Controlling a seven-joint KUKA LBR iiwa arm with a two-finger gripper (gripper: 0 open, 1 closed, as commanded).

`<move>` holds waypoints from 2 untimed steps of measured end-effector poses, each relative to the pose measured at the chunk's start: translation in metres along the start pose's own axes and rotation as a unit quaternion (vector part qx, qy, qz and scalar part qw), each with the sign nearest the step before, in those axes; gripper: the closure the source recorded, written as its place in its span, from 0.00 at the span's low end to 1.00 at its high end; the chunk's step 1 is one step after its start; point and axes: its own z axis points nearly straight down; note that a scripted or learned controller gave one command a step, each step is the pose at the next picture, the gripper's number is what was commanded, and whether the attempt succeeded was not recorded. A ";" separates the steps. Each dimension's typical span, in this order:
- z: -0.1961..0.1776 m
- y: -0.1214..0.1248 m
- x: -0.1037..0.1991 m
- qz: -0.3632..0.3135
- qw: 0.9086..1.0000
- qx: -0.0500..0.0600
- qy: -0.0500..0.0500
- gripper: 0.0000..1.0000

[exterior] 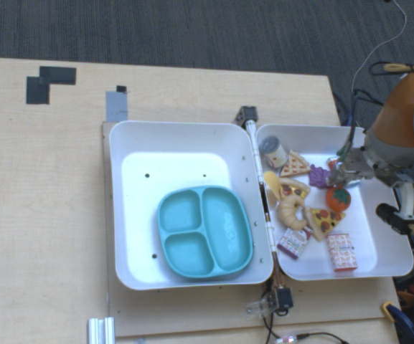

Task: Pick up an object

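Your gripper [343, 172] sits low in the right bin [379, 264], right above the orange-red toy fruit [339, 198]. Finger spread: can't tell from this angle, and nothing seen pinched. Purple piece [319, 175] just to its left. Small red-white boxes [342, 252] nearby; print too small to read.

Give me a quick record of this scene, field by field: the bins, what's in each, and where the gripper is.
left bin: shallow white bin holding a teal three-compartment plate
right bin: shallow white bin holding small toy foods
named toys: pizza slice, beige doughnut, orange-red round fruit, red-and-white carton
gripper: two-finger gripper above the right bin, near the round fruit
grip: cannot tell
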 end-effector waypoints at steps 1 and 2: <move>-0.095 0.041 0.062 0.000 1.000 0.004 0.001 1.00; -0.094 0.040 0.061 0.001 1.000 0.005 0.001 0.00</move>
